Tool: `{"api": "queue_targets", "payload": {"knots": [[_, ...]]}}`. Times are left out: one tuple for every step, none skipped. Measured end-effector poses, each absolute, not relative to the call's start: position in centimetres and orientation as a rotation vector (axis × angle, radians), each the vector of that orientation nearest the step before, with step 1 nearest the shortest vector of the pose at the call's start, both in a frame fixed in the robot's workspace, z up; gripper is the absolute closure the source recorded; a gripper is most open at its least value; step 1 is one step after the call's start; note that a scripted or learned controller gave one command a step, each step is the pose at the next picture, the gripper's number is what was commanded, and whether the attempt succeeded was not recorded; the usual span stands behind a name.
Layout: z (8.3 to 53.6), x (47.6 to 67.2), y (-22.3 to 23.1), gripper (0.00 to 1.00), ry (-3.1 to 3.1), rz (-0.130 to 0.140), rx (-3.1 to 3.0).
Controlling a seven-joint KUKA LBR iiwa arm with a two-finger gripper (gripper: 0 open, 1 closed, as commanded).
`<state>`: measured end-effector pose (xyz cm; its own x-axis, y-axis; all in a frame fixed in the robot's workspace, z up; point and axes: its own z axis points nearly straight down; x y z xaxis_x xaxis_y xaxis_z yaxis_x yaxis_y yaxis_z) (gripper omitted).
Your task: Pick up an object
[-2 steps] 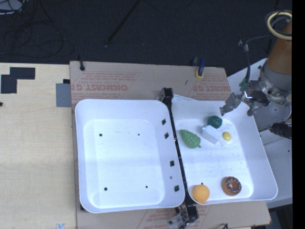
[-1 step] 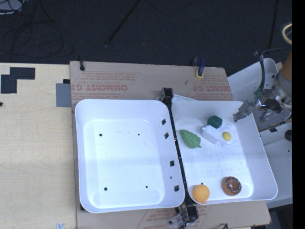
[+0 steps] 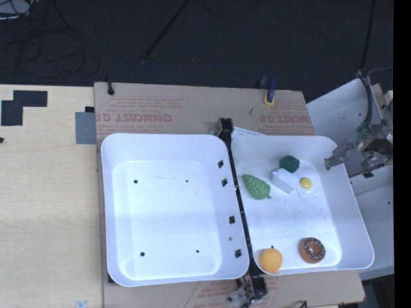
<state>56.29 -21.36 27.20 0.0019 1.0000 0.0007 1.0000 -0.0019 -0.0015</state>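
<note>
The tool hung at the right bin's far right rim, grip state impossible to tell, apparently poised to descend, while the orange ball and donut lay apart near the bin's near edge, reachable.

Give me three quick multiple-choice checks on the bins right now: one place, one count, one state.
1. Where is the orange ball?
A. right bin, near corner by the divider
B. left bin, middle
C. on the cardboard

2. How many green items lie in the right bin?
A. none
B. two
C. four

3. The doughnut is:
A. stacked on the fried egg
B. lying alone on the bin floor
C. hanging off the rim

Answers: 1 A, it sits beside the divider; 2 B, dark green piece and light green piece; 3 B, nothing touches it.
</note>
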Motion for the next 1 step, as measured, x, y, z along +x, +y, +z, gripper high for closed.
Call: {"api": "queue_targets", "payload": {"knots": [[29.82, 54.74, -21.42, 0.0, -2.218, 0.0, -2.225]]}}
